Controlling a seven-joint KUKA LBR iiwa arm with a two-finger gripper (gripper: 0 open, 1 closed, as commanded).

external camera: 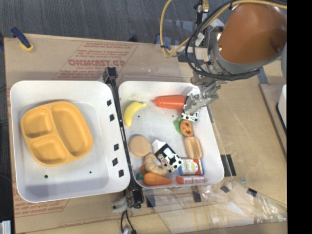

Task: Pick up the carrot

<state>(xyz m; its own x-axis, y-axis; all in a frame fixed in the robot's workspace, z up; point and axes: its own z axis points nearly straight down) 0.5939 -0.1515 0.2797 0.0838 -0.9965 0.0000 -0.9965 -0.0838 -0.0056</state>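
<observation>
From my seat the left bin [19, 179] carries a yellow tray [56, 131] with compartments, well apart from anything I need. In the right bin [213, 140], going across, I see a banana [132, 112] near the left wall, then the carrot [170, 102] along the far wall, lying nearly level across the view with its narrow tip pointing left toward the banana and its thick end to the right. That thick end sits just beside the hand [199, 100], which hangs at the bin's far right corner under the orange band of the arm [248, 30]. So the carrot lies directly to the view's left of the hand, its long axis running almost straight at it. I judge the hand must shift left over the carrot's middle and close across the short width, not along the length. I cannot tell whether the hand is open or closed; nothing shows between its parts. A second orange piece [157, 180], maybe another carrot, lies at the near edge among clutter, much farther from the hand.
</observation>
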